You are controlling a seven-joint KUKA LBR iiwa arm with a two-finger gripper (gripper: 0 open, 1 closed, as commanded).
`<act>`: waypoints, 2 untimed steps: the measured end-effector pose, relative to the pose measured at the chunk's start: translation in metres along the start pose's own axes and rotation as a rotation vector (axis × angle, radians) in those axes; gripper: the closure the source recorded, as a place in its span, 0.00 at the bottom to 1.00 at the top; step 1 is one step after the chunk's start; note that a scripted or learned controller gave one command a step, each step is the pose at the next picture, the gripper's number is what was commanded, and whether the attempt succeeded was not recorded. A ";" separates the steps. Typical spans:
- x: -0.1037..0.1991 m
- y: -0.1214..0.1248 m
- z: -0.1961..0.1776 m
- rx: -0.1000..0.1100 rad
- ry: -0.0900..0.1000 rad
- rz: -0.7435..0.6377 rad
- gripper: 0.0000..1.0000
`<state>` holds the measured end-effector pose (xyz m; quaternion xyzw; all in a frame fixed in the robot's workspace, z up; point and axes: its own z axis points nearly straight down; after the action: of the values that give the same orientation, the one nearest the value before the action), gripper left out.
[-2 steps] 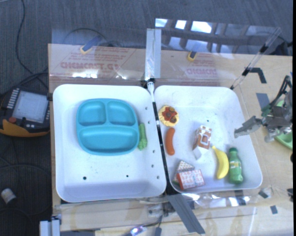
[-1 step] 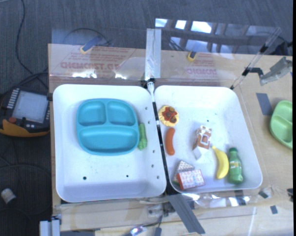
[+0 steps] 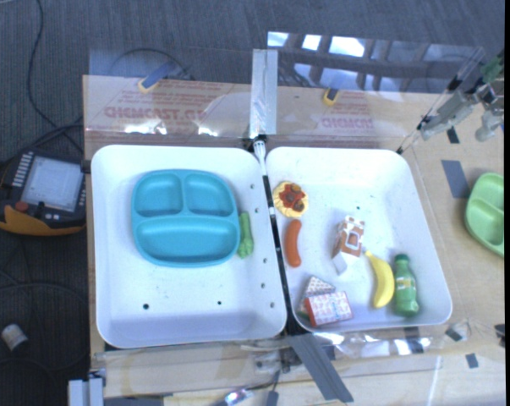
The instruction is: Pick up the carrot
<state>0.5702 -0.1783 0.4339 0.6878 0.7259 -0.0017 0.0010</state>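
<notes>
Jaws' state cannot be told at the frame's cut-off upper right; carrot (image 3: 293,243) lies untouched.

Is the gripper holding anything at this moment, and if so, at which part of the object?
Nothing is visibly held. The long orange carrot lies untouched in the shallow white right bin, near its left wall.
</notes>
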 end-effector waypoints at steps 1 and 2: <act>-0.032 -0.026 0.105 0.001 0.001 -0.177 0.00; -0.042 -0.031 0.283 -0.002 0.003 -0.807 0.00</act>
<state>0.5412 -0.2232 0.1510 0.3477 0.9376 -0.0002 -0.0001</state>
